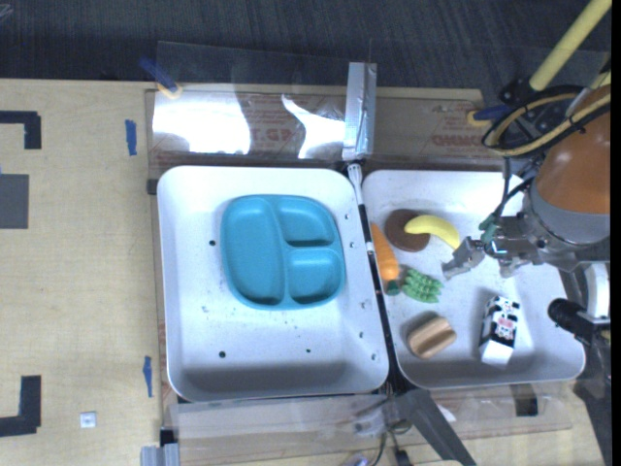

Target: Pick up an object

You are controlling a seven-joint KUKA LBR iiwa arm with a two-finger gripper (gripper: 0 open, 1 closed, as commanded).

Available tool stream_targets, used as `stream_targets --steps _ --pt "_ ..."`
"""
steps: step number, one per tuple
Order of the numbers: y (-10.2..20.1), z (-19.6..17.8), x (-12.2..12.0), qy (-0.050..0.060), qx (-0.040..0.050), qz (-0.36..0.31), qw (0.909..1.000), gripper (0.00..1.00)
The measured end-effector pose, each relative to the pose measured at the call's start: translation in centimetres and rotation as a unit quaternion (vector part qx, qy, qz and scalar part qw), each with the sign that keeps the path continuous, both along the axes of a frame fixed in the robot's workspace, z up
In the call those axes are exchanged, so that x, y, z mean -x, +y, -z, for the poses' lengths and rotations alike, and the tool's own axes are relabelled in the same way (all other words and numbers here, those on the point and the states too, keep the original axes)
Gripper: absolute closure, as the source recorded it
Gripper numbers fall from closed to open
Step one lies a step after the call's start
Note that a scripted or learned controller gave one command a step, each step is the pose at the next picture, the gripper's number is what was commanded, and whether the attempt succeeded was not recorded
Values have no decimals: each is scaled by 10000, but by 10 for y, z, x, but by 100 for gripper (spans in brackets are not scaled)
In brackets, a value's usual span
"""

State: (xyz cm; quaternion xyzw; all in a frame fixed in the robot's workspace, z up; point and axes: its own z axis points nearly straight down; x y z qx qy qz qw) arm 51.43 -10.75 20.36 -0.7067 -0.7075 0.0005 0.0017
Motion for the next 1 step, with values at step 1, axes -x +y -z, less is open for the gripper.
stream_targets --steps 1 --pt "-64 35 36 4 6 223 9998 0"
